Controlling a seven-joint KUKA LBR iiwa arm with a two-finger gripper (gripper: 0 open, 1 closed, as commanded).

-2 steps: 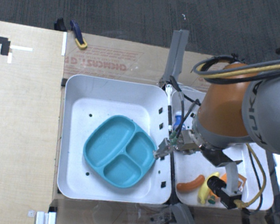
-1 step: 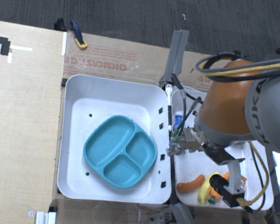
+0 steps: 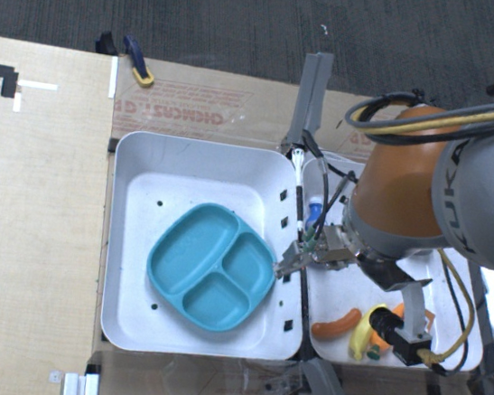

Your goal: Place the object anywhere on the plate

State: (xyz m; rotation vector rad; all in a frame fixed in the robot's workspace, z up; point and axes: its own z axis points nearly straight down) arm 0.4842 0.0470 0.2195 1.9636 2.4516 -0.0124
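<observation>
I am noting the plate (image 3: 211,268) lying in the left bin (image 3: 140,177), the gripper (image 3: 312,251) hovering over the divider, jaw state impossible to tell, and the sausage (image 3: 337,323) lying in the right bin, so I am advising a centred descent.

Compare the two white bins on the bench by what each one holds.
The left bin holds a blue divided plate; the right bin holds small toy foods, among them a hot dog and a banana. The left bin lies in open view, while the arm hangs over much of the right bin. Both are shallow and white.
</observation>
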